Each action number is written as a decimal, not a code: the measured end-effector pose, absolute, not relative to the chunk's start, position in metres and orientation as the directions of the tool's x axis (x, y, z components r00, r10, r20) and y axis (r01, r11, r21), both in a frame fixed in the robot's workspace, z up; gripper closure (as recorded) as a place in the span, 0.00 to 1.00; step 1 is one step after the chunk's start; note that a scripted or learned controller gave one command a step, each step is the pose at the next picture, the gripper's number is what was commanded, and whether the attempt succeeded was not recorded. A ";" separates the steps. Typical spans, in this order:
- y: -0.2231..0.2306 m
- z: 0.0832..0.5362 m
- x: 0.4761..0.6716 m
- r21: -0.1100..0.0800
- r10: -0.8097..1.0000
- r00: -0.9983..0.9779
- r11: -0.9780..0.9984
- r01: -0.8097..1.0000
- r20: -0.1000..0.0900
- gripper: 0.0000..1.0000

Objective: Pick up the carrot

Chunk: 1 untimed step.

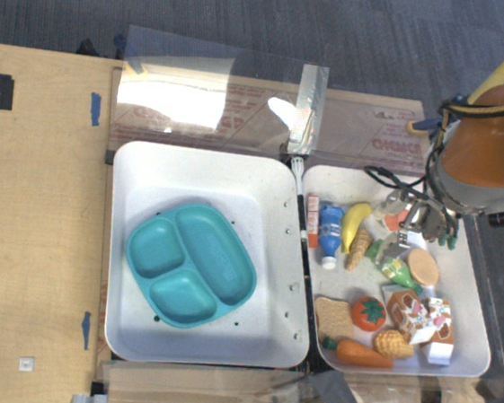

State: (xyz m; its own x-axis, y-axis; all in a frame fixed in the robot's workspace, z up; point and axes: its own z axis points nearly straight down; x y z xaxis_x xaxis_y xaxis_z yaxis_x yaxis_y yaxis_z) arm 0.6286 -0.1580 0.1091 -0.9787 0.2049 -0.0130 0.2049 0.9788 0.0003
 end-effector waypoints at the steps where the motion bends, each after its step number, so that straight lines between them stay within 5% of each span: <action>1: -0.172 0.087 0.588 0.000 0.243 -0.970 0.970 0.243 -0.007 0.00</action>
